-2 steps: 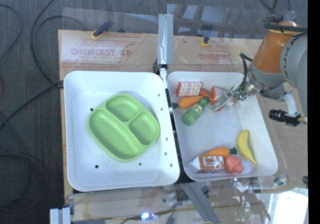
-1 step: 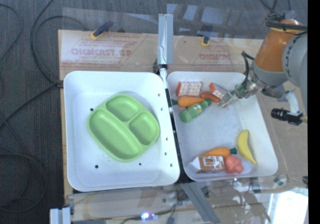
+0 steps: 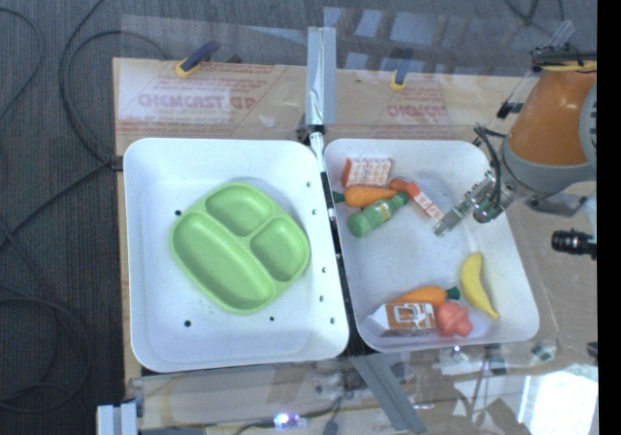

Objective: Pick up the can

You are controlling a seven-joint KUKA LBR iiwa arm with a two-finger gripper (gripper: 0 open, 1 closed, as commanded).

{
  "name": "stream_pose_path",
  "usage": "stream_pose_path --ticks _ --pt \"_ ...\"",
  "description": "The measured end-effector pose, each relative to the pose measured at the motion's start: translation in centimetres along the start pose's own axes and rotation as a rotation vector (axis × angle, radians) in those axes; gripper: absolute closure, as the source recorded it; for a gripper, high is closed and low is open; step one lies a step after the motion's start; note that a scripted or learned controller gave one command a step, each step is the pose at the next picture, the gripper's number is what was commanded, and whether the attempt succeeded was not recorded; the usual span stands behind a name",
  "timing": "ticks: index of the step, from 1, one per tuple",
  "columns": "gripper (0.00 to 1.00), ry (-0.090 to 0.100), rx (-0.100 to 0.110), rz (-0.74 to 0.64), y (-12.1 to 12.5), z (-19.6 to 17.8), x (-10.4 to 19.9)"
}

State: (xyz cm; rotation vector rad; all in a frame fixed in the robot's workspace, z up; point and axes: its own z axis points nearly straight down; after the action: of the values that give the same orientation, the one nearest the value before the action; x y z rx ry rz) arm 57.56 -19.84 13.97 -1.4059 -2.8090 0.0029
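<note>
Two glossy white bins point(image 3: 146, 229); smooth lime-green three-compartment plate point(image 3: 241, 246) in left.

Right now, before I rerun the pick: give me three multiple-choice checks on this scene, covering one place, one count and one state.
1. Where is the green plate?
A. in the left bin
B. in the right bin
C. on the bench outside the bins

2. How many compartments does the green plate have?
A. two
B. three
C. five

3. How is the green bottle sitting?
A. standing upright
B. lying on its side
C. propped against a bin wall

Answers:
1 A: the plate sits in the middle of the left bin's floor.
2 B: raised ridges split it into three sections.
3 B: its full length lies along the bin floor beside a carrot, away from the walls.
</note>
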Motion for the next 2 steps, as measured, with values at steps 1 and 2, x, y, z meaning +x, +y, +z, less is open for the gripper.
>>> stream_pose_path --ticks 1,2 --pt "1.0 0.001 -0.001 0.137 5.02 -6.99 -3.9" --pt "0.0 -0.001 -0.002 0.137 5.02 -6.98 -3.91"
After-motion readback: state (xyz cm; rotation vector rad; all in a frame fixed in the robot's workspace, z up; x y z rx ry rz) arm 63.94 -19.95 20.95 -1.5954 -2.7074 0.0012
